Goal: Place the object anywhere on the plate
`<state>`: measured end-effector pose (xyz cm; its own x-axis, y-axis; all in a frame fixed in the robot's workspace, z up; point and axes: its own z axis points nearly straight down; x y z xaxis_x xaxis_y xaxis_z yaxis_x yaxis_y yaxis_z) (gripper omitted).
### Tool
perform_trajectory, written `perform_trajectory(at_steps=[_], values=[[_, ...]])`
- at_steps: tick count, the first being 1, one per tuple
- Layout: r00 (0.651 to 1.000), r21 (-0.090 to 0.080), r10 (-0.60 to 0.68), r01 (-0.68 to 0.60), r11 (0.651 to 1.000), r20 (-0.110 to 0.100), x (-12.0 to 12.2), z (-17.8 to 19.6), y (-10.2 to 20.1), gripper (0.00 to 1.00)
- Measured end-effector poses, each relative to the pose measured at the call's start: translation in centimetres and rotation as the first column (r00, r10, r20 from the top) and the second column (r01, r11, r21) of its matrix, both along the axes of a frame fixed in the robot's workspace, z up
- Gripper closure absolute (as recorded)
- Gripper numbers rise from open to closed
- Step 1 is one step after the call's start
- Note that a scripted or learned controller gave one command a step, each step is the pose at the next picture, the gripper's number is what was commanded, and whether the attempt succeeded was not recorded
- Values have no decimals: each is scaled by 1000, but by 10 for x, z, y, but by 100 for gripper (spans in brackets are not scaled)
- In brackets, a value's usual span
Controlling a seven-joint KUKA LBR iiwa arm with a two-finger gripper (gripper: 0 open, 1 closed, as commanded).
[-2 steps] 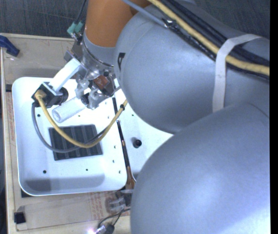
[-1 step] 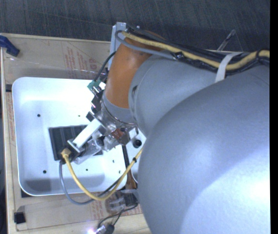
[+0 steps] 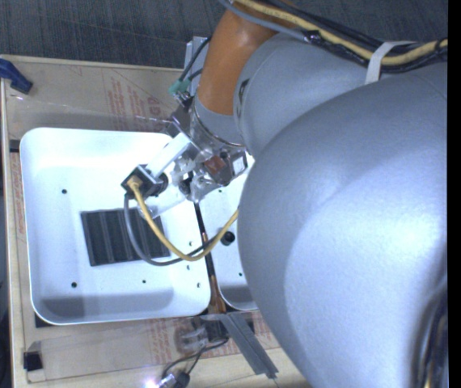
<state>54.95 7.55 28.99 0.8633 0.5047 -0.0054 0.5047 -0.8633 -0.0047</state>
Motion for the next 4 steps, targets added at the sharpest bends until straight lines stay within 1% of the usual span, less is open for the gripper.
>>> perform_trajectory(at_steps=[1, 2, 3, 4], values=[[1000, 1, -6, 6, 1000, 3, -33, -198, 24, 100], [980, 0, -197, 197, 980, 4, -22, -99, 18, 100], [982, -2, -187, 187, 982, 4, 21, -113, 32, 100], [948, -1, -318, 318, 948, 9, 44, 30, -10, 100]])
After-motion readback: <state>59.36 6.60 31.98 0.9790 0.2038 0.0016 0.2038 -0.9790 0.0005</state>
